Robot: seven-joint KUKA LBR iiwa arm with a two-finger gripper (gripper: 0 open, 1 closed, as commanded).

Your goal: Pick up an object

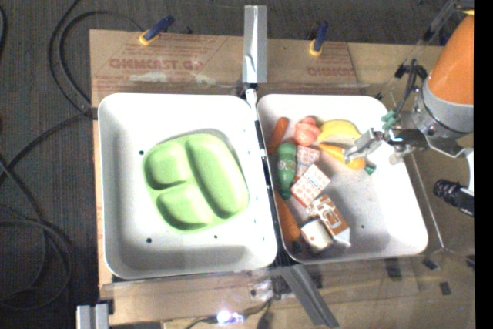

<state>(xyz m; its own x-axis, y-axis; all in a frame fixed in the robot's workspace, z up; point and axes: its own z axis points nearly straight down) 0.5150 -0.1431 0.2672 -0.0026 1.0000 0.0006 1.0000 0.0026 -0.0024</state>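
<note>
Hand (368, 146) low over right bin (400, 231), beside banana (340, 132) near far wall; finger state not readable. Banana likely light hollow plastic: stiff, smooth, prone to slipping. Best taken across narrow middle, clear of tomato (306, 132) alongside.

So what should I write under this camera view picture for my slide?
Robot gripper hovers by a banana in the right bin of toy food; a green tray fills the left bin.

One fixed camera looks down at a slant from above on the brown board surface (216, 62), framing both shallow white plastic bins (115, 189) whole.
</note>
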